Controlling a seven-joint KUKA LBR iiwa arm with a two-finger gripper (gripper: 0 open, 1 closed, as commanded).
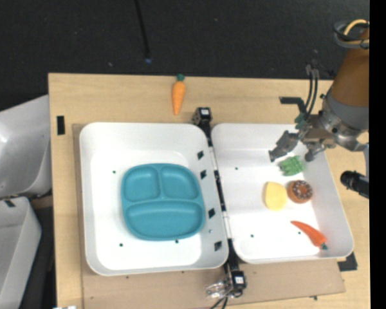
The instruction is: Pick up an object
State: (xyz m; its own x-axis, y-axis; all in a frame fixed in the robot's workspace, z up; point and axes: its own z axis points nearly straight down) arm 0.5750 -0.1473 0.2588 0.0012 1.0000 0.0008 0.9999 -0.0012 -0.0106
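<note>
1. Objects lie in the right bin [244, 140]: a green toy [291, 166], a yellow piece [275, 196], a brown donut [300, 190] and a red pepper [309, 232].
2. Green toy sits near the bin's far right side, directly beneath the gripper [297, 146].
3. Yellow piece and donut rest side by side, touching or nearly so, near the bin's middle right, just below the green toy.
4. Red pepper lies alone at the bin's near right corner, well apart from the others.
5. Gripper hangs over the green toy with its two dark fingers spread, one on each side above it; nothing is between them.
6. Arm [350, 89] reaches in from the right, its orange band above the grey wrist.
7. Left bin [93, 172] holds a teal divided plate [162, 200], flat in the middle.
8. A carrot [178, 94] lies on the wooden bench [257, 95] beyond the bins, outside both.
</note>
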